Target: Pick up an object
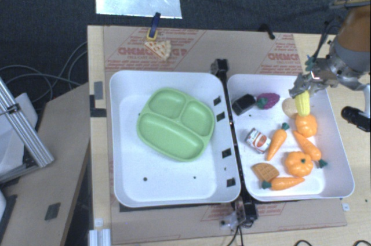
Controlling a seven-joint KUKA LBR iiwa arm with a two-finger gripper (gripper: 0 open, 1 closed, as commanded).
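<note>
bins: two, left (124,181) and right (339,181)
green plate (175,123): one
carrots: three (276,143) (307,145) (285,183)
pumpkin (297,163): one
corn (302,103): one

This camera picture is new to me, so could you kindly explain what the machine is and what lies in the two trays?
One fixed camera looks down at a slant on a bench. From the right reaches a grey robot arm with an orange band; its gripper is over the right bin, and a yellow corn cob hangs right under it, apparently between its fingers. The left bin holds a green divided plate. The right bin holds toy food: carrots, a small pumpkin, an orange, a purple piece, a small can and a black block.
</note>
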